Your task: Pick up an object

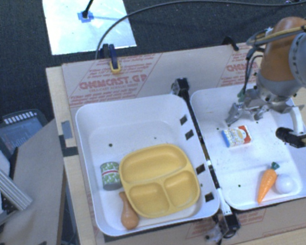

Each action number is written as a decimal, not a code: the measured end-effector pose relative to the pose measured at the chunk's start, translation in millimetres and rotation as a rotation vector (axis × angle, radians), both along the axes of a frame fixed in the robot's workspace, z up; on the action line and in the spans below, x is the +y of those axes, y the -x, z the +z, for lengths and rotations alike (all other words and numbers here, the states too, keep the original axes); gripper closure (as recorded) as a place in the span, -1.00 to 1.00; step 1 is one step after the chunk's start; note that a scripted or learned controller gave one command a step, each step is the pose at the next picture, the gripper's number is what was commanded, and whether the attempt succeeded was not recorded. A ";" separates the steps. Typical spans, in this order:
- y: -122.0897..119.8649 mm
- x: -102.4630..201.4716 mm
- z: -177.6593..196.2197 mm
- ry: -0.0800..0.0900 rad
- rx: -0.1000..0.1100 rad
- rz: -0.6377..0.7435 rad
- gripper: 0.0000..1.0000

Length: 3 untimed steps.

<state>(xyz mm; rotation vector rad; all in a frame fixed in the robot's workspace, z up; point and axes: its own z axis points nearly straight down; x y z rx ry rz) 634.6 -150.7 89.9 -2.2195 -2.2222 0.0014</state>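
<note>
White-and-orange small carton [236,136], a flat rectangular pack with a blue patch at its left end and orange-red print along its right side, lies flat on the floor of the right bin [214,138], just below and slightly left of the gripper [248,111]. Grey metal fingers [234,114] hang above the bin floor, apart from the carton; nothing sits between them, though whether they are spread or closed cannot be told at this angle. Farther below the fingers, near the bin's front edge, a toy carrot [266,184] with a green top lies tilted, touching a white egg-like ball [285,184]. Well left of the fingers, the left bin [134,116] holds a yellow divided tray [159,179], a green-labelled can [110,175] and a tan wooden piece [127,212].
</note>
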 end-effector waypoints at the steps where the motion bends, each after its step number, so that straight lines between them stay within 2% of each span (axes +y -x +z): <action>1: -1.9 -0.6 14.3 0.001 -0.006 0.000 1.00; 3: -5.0 -13.6 110.5 0.002 -0.007 0.001 1.00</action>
